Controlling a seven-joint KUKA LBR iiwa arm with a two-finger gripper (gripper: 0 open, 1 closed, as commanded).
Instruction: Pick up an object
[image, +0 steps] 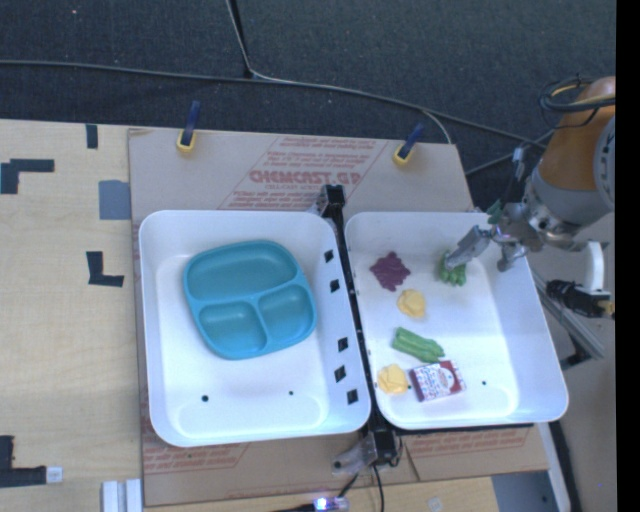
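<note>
The right bin (525, 330) holds six small things: one purple piece (389, 269), two yellow (411, 303), two green, one red packet (437, 381). At two o'clock the gripper (462, 256) touches a green piece (453, 271), seemingly nipped between its fingers. One blue tray (249, 298) fills the left bin (170, 400).

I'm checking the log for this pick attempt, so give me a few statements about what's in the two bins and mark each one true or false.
1. The blue divided plate lies in the left bin. True.
2. The purple item sits on the blue plate. False: it lies in the right bin, near its upper left.
3. The gripper is over the right bin, at a small green item. True.
4. The red and white packet lies at the right bin's top edge. False: it lies near the bottom edge, beside a yellow item.
5. Two yellow items are in the left bin. False: both are in the right bin.
</note>
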